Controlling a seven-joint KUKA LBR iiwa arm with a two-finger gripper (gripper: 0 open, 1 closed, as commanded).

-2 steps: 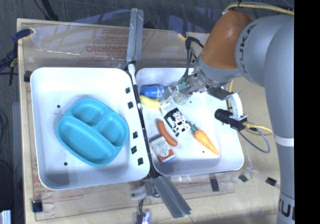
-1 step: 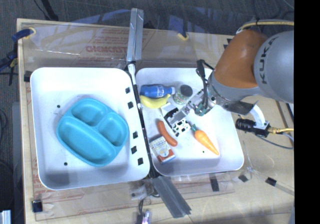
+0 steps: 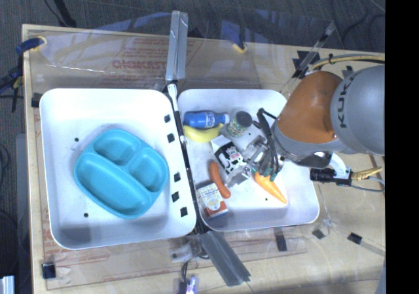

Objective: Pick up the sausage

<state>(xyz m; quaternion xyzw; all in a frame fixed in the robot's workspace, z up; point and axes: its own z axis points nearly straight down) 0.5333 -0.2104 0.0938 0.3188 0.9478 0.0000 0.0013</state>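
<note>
The sausage [image 3: 219,180], a short reddish-orange link, lies at a slant on the floor of the right bin [image 3: 298,211], near its left wall. My gripper [image 3: 247,163] hangs low over the middle of that bin, just right of the sausage and a little above it. The grey arm with its orange band [image 3: 311,116] reaches in from the right. Nothing shows in the gripper's grasp.
The right bin also holds a blue bottle [image 3: 204,118], a banana [image 3: 201,133], a small jar [image 3: 239,126], a black-and-white packet [image 3: 228,154], a carrot [image 3: 272,188] and a small carton [image 3: 212,199]. A blue divided plate [image 3: 121,171] lies in the left bin [image 3: 59,109].
</note>
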